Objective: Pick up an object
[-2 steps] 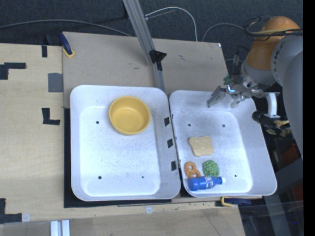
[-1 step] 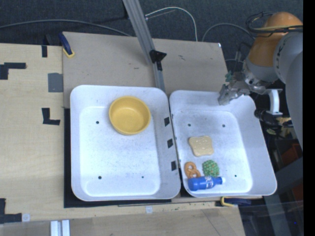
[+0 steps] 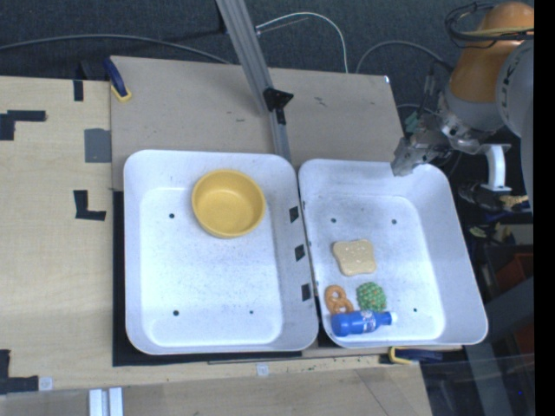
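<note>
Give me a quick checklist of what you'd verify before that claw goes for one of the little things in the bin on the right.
1. Targets in sight: ok. Cracker, pretzel, green ball and blue bottle lie in the right bin.
2. Claw free of any load: ok, nothing between its tips.
3. Claw above a target: not ok, it sits at the bin's far rim.
4. Room around cracker: ok, it lies apart.
5. Room around the other three: not ok, they are bunched.
6. Yellow bowl out of the way: ok, left bin.

Yellow bowl sits upright in left bin, near its far side. Right bin, near end: tan cracker, pretzel, green lump, w/ blue bottle lying on its side.
</note>
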You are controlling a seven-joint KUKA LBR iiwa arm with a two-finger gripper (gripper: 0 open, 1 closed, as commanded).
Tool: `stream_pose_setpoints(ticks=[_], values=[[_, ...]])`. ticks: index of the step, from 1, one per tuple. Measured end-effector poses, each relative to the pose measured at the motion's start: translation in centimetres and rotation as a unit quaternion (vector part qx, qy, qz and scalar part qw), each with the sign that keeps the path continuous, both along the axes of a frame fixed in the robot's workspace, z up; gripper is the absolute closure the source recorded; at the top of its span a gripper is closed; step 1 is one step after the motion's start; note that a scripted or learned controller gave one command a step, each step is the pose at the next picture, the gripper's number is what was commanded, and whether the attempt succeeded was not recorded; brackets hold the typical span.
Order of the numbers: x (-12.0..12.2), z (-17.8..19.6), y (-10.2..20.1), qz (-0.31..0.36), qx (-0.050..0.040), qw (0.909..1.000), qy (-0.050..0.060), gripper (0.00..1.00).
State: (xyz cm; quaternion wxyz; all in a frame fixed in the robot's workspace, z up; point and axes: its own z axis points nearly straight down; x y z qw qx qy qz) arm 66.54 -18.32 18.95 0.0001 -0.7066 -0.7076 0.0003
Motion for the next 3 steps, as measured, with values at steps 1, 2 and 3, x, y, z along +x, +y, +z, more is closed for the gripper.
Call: stream_pose_setpoints(ticks=[1, 2, 3], values=[[0.1, 4.8, 0.0, 0.000, -0.0004, 1.0000, -0.003, 1.00], [-2.7, 4.3, 4.8, 0.001, 0.0007, 1.0000, 0.001, 1.00], [-5.2, 3.6, 9.7, 0.002, 0.0010, 1.0000, 0.002, 1.00]])
